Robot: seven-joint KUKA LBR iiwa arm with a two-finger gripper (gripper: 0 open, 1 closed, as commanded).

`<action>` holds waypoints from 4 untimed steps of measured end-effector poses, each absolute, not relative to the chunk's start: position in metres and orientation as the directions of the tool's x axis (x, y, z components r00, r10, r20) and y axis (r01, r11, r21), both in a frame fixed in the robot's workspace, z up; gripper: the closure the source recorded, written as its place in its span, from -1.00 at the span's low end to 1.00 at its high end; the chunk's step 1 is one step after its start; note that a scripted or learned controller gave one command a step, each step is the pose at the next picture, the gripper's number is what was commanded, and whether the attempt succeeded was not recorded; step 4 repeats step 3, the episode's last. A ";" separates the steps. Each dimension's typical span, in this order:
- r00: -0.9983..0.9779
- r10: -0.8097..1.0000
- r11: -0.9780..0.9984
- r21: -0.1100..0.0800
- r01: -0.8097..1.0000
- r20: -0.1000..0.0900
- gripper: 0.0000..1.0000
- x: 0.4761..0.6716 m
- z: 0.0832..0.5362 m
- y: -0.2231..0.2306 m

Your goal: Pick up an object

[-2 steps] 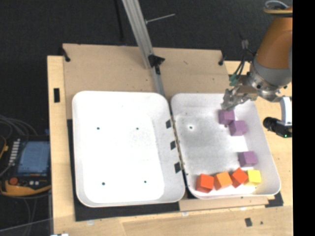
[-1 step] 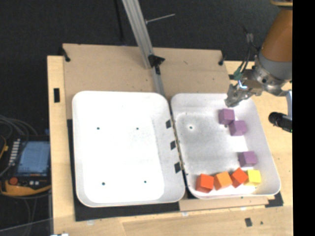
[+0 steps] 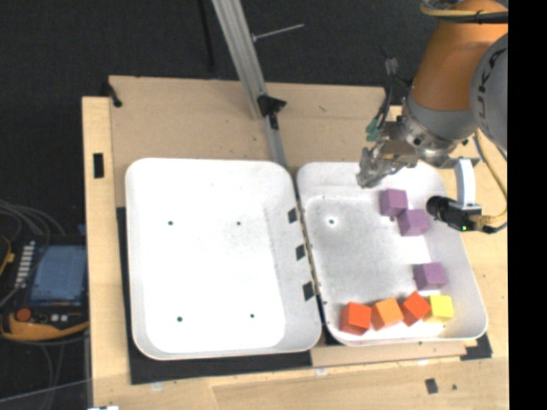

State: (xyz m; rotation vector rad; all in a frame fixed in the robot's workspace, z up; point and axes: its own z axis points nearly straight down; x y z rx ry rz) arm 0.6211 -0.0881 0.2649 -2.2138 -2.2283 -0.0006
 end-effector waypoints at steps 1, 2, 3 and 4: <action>-0.006 1.000 0.006 0.000 1.000 0.001 1.00 0.610 0.255 -0.035; -0.006 1.000 0.006 -0.001 1.000 0.001 1.00 0.609 0.255 0.009; -0.008 1.000 0.008 -0.001 1.000 0.002 1.00 0.606 0.254 0.067; -0.008 1.000 0.008 -0.001 1.000 0.002 1.00 0.606 0.254 0.067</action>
